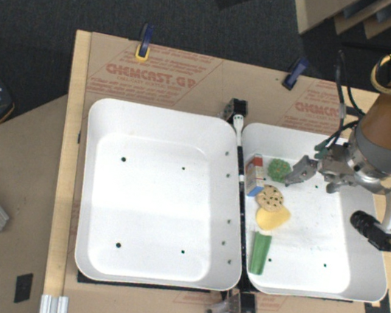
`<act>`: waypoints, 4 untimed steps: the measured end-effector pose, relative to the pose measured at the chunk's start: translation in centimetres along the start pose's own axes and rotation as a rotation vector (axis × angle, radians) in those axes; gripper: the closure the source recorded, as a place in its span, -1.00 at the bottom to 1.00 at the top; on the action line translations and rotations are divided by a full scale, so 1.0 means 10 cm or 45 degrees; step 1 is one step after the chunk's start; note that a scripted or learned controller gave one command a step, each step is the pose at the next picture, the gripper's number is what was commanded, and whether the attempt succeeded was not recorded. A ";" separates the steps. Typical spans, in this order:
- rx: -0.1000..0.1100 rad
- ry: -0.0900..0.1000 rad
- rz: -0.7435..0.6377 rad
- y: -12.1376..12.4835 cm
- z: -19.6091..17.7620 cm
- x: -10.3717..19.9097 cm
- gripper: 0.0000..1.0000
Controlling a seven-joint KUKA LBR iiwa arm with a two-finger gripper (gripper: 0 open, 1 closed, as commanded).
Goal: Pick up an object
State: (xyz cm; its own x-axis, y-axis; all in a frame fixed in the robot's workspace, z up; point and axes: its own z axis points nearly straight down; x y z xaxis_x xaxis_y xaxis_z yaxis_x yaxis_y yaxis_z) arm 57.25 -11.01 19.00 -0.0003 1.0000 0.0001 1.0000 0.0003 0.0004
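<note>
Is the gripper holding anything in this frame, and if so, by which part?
Nothing held. The gripper hangs open above the right bin, beside the green toy, not touching it.

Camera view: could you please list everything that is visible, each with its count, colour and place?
Bins: two, white, side by side on the bench.
Round piece: one, green, right bin, near its left wall.
Box: one, red and white, beside the green piece.
Cookie: one, tan with dark dots, below them.
Flat piece: one, yellow, under the cookie.
Stick: one, green, lowest in the row.
Clamps: two, blue, back edge.
Gripper: one, grey, open, over the right bin.
</note>
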 end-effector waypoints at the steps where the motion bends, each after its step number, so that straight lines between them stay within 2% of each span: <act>1: -0.016 -0.005 0.004 -0.49 -1.22 -0.17 -1.00; 2: -0.027 -0.008 0.000 -0.59 -2.97 -0.31 -1.00; 3: -0.008 -0.005 -0.001 -0.59 -2.97 -0.30 1.00; 4: 0.022 0.005 0.004 -0.67 -1.18 -0.47 1.00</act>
State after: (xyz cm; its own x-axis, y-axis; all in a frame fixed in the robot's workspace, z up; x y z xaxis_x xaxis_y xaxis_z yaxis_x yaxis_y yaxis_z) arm 50.52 -15.67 30.84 0.0026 1.0000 0.0037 0.9999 -0.0025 -0.0167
